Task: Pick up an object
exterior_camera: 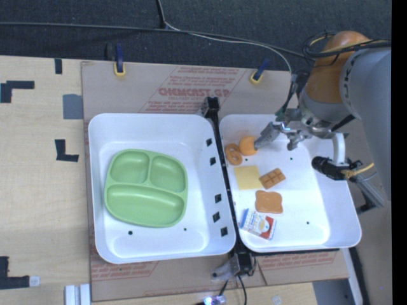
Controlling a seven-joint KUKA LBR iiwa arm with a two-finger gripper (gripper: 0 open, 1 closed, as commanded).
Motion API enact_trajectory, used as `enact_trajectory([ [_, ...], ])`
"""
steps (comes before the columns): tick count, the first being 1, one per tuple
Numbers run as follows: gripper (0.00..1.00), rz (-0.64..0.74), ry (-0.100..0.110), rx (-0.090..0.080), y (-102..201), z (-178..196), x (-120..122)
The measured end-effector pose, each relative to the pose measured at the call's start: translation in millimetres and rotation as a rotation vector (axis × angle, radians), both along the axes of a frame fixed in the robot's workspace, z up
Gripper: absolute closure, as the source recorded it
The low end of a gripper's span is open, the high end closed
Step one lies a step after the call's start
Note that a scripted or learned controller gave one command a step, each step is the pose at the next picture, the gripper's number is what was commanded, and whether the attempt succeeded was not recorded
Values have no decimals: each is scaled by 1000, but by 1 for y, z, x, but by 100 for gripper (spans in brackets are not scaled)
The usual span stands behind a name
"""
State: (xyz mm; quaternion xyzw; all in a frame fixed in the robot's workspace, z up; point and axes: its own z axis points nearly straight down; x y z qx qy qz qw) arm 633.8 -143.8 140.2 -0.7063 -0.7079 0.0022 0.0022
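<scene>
Over the right bin (331, 230), near its far edge, my gripper (278, 135) hung with its two fingers spread apart and nothing between them. One finger (264, 136) reached toward the left and its tip was just beside a small orange ball-like object (247, 146), but I cannot tell if it touched it. The other finger (294, 140) pointed down, over bare white floor of the bin.

A little to the left of that orange object lay an orange slice-shaped piece (233, 154), close to the divider between the two bins. Nearer to the camera were a pale yellow square (247, 176) and, touching its right corner, a brown waffle-like piece (272, 178). Below them lay an orange toast-shaped piece (268, 201), and then a small white carton with red and blue print (258, 223), tilted, near the front left corner of the bin.

The left bin (102, 132) held a green plate with three compartments (146, 187), lying flat, well apart from my gripper.
</scene>
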Motion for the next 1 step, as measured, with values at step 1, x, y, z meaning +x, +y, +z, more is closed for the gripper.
enact_trajectory([
  [1, 0, 0, -1, -1, 1, -54, -1],
])
